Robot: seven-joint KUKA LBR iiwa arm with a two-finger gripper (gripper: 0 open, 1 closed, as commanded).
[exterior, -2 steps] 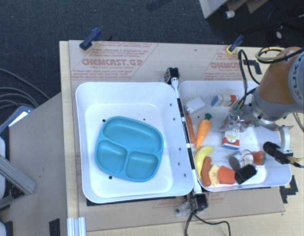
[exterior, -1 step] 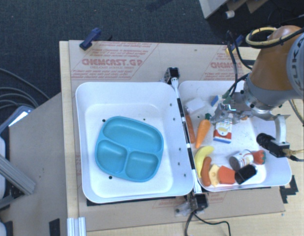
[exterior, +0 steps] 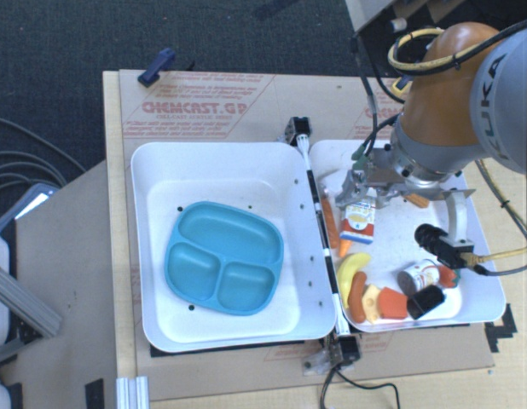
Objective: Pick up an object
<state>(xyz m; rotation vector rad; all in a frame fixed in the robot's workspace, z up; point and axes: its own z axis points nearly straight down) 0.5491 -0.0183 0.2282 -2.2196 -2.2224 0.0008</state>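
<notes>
You've got the arm (exterior: 455, 83) coming in from upper right, gripper (exterior: 363, 196) low over the right bin (exterior: 481, 301), w/ a small white carton (exterior: 359, 220) right beneath it. Can't tell if the fingers are open or closed. Below it: yellow banana (exterior: 351, 271), orange pieces (exterior: 374, 303), a small can (exterior: 419, 275) at lower right. Left bin (exterior: 153, 177) holds a blue divided tray (exterior: 222, 257), center-left. Both bins sit on the counter (exterior: 204, 100).
</notes>
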